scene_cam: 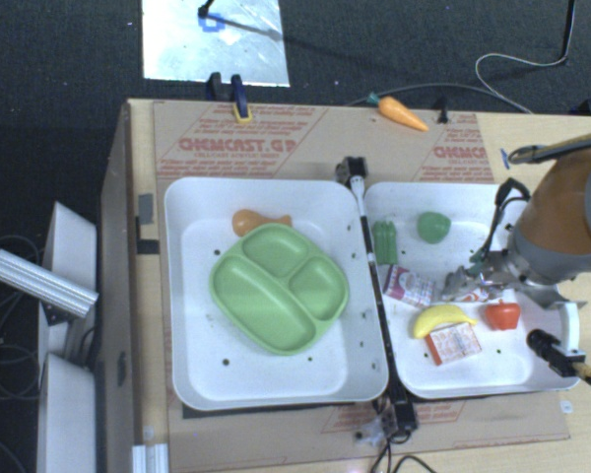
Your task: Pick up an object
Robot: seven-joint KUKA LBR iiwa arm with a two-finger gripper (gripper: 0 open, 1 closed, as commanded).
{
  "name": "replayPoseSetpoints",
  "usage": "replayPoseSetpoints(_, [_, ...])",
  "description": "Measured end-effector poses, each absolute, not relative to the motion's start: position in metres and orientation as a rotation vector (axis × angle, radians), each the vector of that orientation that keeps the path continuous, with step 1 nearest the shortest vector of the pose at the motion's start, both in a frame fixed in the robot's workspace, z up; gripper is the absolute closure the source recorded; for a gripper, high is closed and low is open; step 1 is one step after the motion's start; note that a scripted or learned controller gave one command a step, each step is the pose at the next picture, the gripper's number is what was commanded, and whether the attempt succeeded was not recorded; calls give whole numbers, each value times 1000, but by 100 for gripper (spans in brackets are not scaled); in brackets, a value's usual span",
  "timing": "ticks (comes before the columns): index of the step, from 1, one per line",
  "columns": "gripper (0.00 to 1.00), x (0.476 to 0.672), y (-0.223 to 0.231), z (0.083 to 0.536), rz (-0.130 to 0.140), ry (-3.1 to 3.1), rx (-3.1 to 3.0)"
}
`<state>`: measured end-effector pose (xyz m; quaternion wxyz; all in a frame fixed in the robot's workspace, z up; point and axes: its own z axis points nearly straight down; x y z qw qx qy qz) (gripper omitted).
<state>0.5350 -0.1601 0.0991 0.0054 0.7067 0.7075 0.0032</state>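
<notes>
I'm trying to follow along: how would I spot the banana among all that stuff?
Look at the right-hand white bin, the one the arm reaches into. Toward its front lies the toy banana, beside a small red-and-white packet. It is the only yellow, curved thing there.

Two white bins (192, 264) (473, 377), one green divided plate (279, 287), one banana (443, 317) and two carrots (402, 113) (251, 222) are counted.

Smooth white plastic bins (202, 363) are resting on printed brown cardboard (276, 141); a matt green plastic divided plate (279, 287) is lying inside, dark carpet (49, 87) surrounding.
</notes>
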Motion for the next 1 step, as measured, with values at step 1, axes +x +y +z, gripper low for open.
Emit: replayPoseSetpoints(1, [100, 518, -110, 205, 3, 2224, 2216])
